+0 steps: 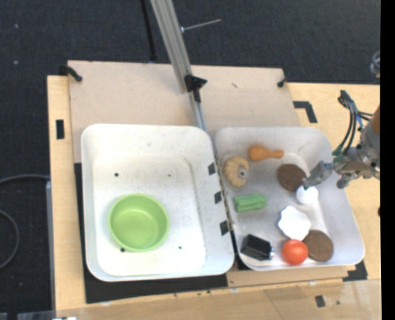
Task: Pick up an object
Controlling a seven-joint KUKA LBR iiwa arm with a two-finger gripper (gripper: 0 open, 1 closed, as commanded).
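Over the right edge of the right-hand bin [271,136], the gripper [329,177] hangs at the end of the grey arm; whether it is open or closed cannot be told, and nothing shows gripped in it

The wooden bench [61,259] spreads far out to the gripper's left under both bins. The left bin [151,152] lies well to the left of the gripper, and the right bin sits directly below it and to its left, the two bins side by side. A slanted metal pole [174,39] runs from the top of the view down to the gap between the bins, well up and left of the gripper

A green bowl [139,222] sits upright in the left bin, far to the gripper's lower left

The things to pick all lie in the right bin. A dark brown disc [291,177] rests just left of the gripper. A second brown disc [319,245] lies well below it, near the bin's lower right corner. A white crumpled lump [294,223] sits below and left of the gripper, between the two discs. A beige ribbed round thing [236,170] lies further left, near the bin's left wall. An orange gourd shape [264,154] lies up and to the left. A green block [250,203] sits down and to the left. A black box [256,247] rests at the lower left, and a red ball [294,252] lies beside the lower disc, touching it. A small white ball [307,195] sits nearest of all, just below and left of the gripper
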